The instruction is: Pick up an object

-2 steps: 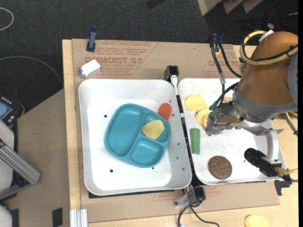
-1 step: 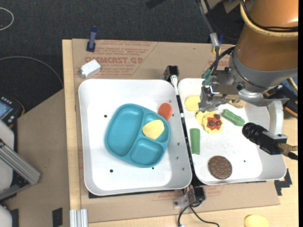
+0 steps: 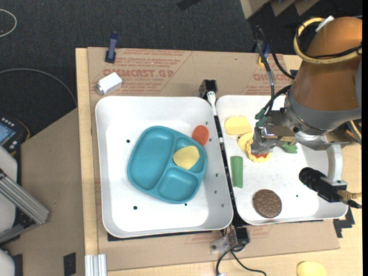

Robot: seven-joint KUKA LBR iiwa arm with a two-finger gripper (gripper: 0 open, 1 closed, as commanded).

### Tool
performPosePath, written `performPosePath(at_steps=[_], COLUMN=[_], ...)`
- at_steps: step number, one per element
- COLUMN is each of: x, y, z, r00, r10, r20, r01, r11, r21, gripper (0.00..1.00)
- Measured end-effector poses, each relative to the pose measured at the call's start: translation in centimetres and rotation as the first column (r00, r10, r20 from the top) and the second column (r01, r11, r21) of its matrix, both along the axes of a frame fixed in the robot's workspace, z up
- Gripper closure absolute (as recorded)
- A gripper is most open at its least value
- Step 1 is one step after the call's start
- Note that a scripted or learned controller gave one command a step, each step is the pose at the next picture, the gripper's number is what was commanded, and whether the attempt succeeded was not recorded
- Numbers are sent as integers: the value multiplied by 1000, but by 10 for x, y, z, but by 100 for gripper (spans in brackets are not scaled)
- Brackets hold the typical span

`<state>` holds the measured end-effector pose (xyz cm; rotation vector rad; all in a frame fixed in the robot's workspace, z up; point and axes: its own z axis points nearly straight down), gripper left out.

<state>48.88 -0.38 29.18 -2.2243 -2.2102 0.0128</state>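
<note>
My gripper [image 3: 262,149] is low in the right bin [image 3: 287,211], right over a small yellow and red thing [image 3: 253,153] near the bin's middle. A pale yellow lump [image 3: 236,125] lies just up and left of it. A green stick [image 3: 236,171] rests along the bin's left wall. A brown round cookie [image 3: 267,203] sits near the front edge. A green piece [image 3: 289,148] peeks out to the right of the gripper.
The left bin [image 3: 115,200] holds a teal divided plate [image 3: 164,164] with a yellow piece [image 3: 186,157] on it, and an orange-red ball [image 3: 200,134] beside the plate's far right rim. Cardboard lies under both bins.
</note>
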Motion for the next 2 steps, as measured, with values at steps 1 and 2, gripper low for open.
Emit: performPosePath(at_steps=[1,2], x=[9,-11], y=[-44,0], z=[51,1], r00=[1000,1000], r10=[3,10], r20=[16,3], r01=[-3,-10], r11=[1000,1000], r21=[0,4], gripper=[100,100])
